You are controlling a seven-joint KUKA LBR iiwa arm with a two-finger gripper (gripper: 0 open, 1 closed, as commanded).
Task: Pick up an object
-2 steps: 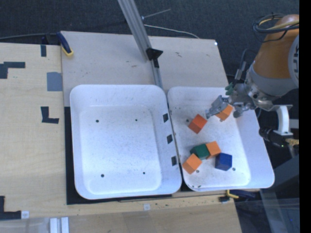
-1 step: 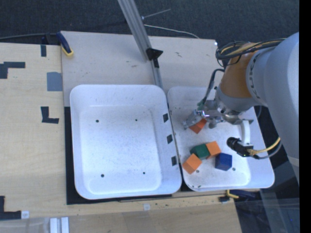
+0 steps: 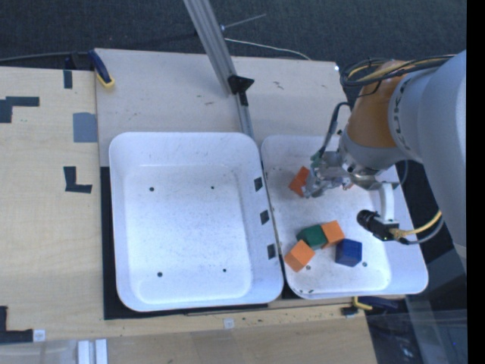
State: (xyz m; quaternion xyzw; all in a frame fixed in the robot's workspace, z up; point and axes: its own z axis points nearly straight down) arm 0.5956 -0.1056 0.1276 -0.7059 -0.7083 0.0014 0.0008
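Observation:
The gripper (image 3: pixel 317 186) hangs low over the upper part of the right bin (image 3: pixel 402 279), below the grey arm with its orange band. An orange-red block (image 3: pixel 300 180) lies right against the gripper's left side, partly hidden by it. Whether the block is gripped is unclear. Lower in the same bin lie a green block (image 3: pixel 312 236), an orange block (image 3: pixel 333 231) touching it on the right, another orange block (image 3: pixel 299 255) near the bin's left wall, and a blue block (image 3: pixel 348 252).
The left bin (image 3: pixel 121 158) is to the left of the right one. A metal pole (image 3: pixel 212 36) slants down from the top to the gap between the bins. A black cable end (image 3: pixel 371 222) hangs beside the wrist.

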